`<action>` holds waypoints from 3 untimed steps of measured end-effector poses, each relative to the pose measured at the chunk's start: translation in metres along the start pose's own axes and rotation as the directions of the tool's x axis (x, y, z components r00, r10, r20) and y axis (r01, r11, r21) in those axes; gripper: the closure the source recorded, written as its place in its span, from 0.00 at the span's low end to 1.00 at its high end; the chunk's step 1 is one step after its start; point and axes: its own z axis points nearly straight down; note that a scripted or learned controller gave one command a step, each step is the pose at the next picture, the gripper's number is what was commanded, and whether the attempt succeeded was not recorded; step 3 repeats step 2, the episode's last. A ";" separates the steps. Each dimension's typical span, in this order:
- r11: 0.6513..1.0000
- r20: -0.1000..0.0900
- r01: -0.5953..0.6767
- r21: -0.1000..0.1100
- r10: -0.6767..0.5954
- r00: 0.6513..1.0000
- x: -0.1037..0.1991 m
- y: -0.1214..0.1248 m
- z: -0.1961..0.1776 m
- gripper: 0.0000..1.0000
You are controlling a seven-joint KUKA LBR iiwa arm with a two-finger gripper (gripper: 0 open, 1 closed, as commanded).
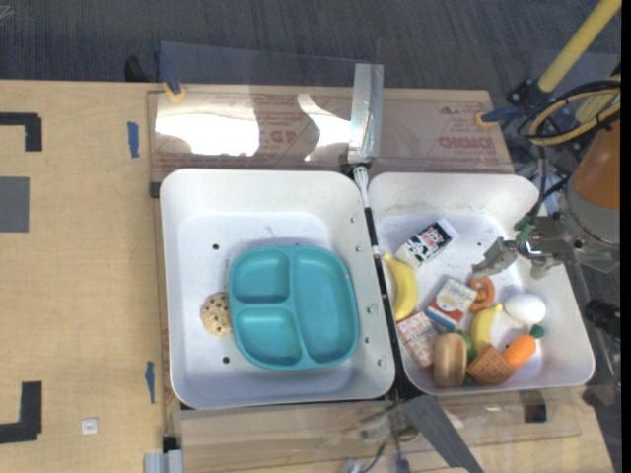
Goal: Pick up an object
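At the right edge of the frame, the tool [505, 254] is hovering with fingers spread wide and nothing between them, above the right bin [577, 358], where the egg [524, 309], banana [402, 286] and other toy food are lying; no pick looks made yet.

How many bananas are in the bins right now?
2. One banana lies along the right bin's left wall. A second, smaller banana sits in the pile, left of the white egg. Others could be buried underneath.
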 end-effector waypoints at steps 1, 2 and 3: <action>1.000 0.004 0.028 -0.013 -0.028 1.000 0.039 -0.028 0.109 0.00; 0.998 0.004 0.061 -0.013 -0.061 0.998 0.046 -0.012 0.119 0.00; 0.998 0.004 0.061 -0.013 -0.061 0.998 0.046 -0.012 0.119 0.00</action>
